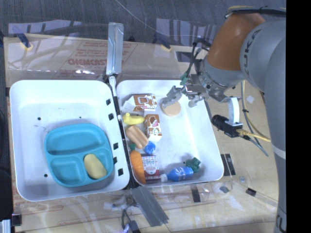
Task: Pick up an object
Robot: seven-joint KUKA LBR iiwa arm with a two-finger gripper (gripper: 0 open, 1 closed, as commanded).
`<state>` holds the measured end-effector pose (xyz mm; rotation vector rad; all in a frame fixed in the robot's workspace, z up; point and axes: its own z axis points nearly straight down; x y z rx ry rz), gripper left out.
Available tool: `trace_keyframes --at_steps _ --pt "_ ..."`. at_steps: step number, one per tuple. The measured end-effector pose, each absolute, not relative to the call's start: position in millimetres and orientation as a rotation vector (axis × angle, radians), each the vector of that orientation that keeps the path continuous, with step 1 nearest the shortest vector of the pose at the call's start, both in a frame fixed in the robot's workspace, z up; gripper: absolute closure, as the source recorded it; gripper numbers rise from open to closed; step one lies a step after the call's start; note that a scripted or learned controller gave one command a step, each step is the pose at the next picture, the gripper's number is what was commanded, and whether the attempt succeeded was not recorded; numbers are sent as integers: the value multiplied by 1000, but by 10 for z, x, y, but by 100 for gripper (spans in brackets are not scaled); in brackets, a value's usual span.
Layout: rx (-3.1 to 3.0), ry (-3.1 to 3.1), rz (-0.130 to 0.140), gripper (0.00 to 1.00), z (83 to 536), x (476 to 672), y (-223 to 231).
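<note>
My gripper point(182, 100) hovers over the far part of the right bin point(206, 130), open with nothing between its fingers. Just below its left finger point(170, 99) lies a round tan disc point(171, 109). Along the bin's left side lie two brown-and-white cartons point(144, 102) point(153, 124), a yellow banana point(132, 119), a hot dog point(137, 136) and a carrot point(137, 166). Near the front edge lie a blue bottle point(180, 174), a small labelled packet point(151, 165) and a green piece point(194, 164).
The left bin point(29, 106) holds a blue divided tray point(73, 142) with a yellow potato-like thing point(95, 165) in its front right compartment. A metal strip point(114, 50) stands behind the divide between the bins.
</note>
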<state>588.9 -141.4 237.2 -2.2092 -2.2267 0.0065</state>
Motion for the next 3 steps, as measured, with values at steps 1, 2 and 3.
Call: trace_keyframes --at_steps 1,2,3 --pt "-2211 -2217 13 0 1353 5385 -969" --pt "-2190 -2249 3 0 886 6033 -1084" --pt "-2184 -2252 6 100 966 6035 -1083"
